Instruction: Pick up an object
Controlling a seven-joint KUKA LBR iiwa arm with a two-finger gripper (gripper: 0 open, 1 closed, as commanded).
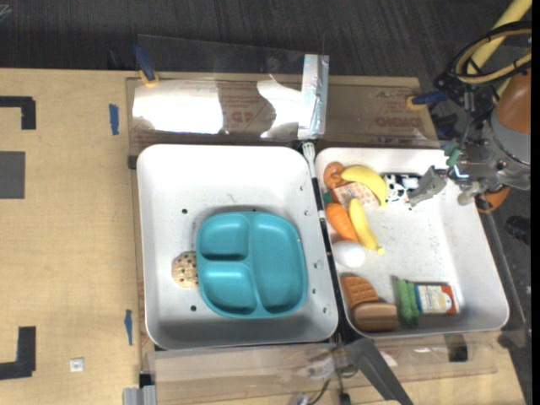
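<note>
— Where the arm (515, 133) comes in over the right bin's (439, 306) far right corner, what do you make of the gripper (439, 180)?

— You can see it low over the far part of that bin, pointing toward the pile along the bin's left wall; nothing sits between its fingers, and how wide they stand I cannot tell — they are too small and blurred.

— And what could you pick from?

— Along the left wall of the right bin you have a yellow banana (363, 205) curving from the far corner toward the middle; an orange carrot (342, 222) lies just beside it, and a white egg (350, 256) touches the banana's near tip; a black-and-white toy (398, 186) lies between the banana and the gripper, near the far wall.

— The near edge?

— You have a bread slice (360, 289) and a brown bun (375, 316) in the near left corner, touching; just beside them, a green-and-white carton (426, 299) lies flat along the near wall.

— And the left bin (219, 171)?

— A teal divided plate (251, 262) sits toward its near edge; a cookie (184, 269) peeks out at the plate's left side, touching it — well apart from the gripper.
</note>
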